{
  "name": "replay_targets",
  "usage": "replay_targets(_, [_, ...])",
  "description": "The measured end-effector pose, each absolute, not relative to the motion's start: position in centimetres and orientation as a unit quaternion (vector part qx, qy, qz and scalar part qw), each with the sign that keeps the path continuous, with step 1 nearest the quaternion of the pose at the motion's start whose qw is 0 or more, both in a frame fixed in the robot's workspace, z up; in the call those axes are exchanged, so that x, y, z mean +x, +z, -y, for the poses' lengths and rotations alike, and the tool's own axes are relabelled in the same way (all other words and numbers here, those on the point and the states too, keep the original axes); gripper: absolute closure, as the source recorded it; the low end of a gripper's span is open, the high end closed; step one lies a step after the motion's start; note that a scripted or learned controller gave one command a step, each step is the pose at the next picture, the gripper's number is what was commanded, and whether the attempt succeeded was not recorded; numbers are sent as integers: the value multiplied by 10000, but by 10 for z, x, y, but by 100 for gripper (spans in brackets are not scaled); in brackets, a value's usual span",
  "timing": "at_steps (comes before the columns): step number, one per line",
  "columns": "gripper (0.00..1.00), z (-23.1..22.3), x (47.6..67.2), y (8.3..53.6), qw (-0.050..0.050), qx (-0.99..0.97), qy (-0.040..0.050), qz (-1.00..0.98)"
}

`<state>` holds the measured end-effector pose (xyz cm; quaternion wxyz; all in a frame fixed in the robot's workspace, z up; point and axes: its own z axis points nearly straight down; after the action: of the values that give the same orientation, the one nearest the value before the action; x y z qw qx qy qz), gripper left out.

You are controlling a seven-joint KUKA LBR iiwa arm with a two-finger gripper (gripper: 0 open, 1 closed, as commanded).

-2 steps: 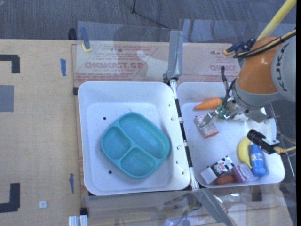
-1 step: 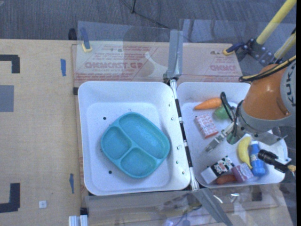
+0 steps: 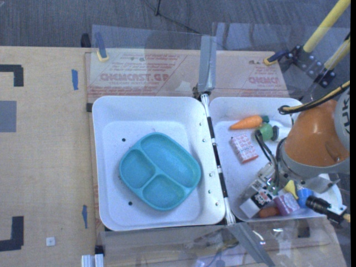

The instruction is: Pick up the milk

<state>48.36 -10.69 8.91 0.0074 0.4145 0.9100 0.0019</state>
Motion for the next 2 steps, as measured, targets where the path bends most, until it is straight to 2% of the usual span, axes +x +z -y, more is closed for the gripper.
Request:
replay_targets(1, [100, 109, 486, 100, 130, 4166, 26, -9090])
replay_targets(2, [100, 41, 481, 185, 19, 3207, 8, -9472])
